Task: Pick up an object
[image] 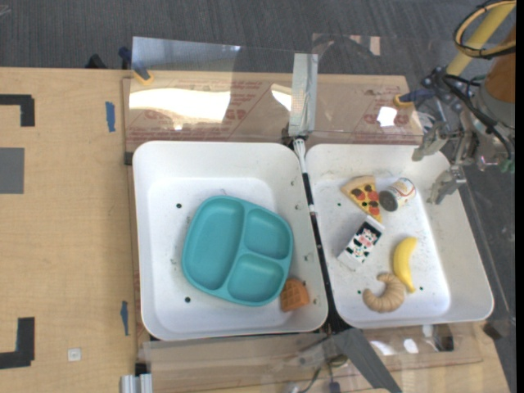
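Note:
The right bin (467,244) holds a pizza slice (363,195), a small round white and grey object (398,195), a black-and-white carton (362,245), a yellow banana (404,262) and a tan croissant (385,295). My gripper (435,173) hangs over the bin's far right corner, just right of the round object. Its fingers stand open and hold nothing.
The left bin (155,219) carries a teal divided plate (237,250) and a small orange-brown waffle piece (295,295) at its near right corner. A clear upright panel (303,97) stands behind the bins. Cables and the arm crowd the upper right.

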